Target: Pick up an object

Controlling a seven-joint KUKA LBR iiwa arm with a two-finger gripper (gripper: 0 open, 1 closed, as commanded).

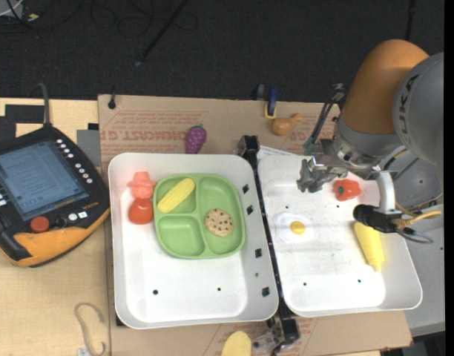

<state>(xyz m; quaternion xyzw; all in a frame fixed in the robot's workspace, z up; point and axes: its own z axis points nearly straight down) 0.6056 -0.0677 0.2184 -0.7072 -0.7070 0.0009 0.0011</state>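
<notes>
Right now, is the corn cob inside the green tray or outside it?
Inside. The corn cob lies in the upper left compartment of the green tray, within its rim, and the tray sits in the left bin.

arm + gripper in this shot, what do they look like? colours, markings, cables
The arm is grey with rounded casings and a broad orange band above the wrist; part of a dark printed marking shows on the grey shell. The gripper is a small dark grey metal assembly. A thin dark cable or rod runs up from it alongside the wrist.
</notes>
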